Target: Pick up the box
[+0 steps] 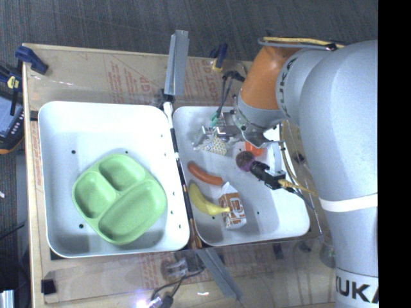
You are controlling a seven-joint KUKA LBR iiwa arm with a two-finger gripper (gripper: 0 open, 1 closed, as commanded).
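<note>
Metal gripper point(215, 133), finger state indeterminate, sits over a patterned packet in the right bin point(292, 220); the brown rectangular carton box point(234, 211) lies beside a curved banana point(204, 201).

Dark grey carpet floor point(96, 11), plywood bench top point(103, 76), blue clamps point(29, 58)

This is a robotics lab or test cell, not a home. A plywood surface point(96, 76) stands on dark carpet point(96, 11) and carries two white bins point(58, 117) fixed side by side, with blue clamps point(29, 58) gripping its edges. A large grey KUKA arm point(340, 140) (the maker's name shows on its base) reaches over, with cables point(298, 185) trailing beside it.
</note>
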